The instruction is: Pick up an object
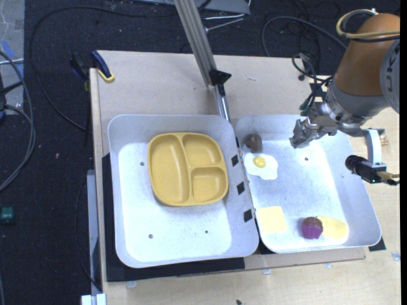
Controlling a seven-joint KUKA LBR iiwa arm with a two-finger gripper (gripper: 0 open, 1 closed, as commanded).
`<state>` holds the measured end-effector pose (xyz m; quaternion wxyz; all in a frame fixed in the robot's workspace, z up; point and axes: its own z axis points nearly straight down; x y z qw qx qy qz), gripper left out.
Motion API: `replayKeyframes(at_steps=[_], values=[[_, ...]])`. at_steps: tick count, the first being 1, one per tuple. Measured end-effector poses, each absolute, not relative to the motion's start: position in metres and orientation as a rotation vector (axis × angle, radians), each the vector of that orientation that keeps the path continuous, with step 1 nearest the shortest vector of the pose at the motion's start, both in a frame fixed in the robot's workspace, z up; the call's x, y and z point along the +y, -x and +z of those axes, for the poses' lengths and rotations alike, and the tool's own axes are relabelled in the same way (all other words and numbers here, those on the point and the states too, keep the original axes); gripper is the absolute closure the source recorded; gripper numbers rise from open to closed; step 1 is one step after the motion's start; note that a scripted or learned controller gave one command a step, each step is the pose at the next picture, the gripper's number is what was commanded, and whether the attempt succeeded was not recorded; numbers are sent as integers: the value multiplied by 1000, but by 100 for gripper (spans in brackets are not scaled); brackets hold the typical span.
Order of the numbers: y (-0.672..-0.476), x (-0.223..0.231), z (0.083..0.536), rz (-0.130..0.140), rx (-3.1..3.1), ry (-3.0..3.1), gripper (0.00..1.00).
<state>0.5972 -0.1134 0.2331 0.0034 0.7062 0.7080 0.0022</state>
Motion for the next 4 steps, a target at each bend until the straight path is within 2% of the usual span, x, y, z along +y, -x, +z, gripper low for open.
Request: replayKeyframes(at_steps=[1,2,3,4], values=[[-598,-113,255,4,2221,-2216,100],[-591,-55,260,3,2231,-2214,100],[-590,-6,247,0,2231,-2215,100],[-580,47,232,-1,2232,-2216,100]])
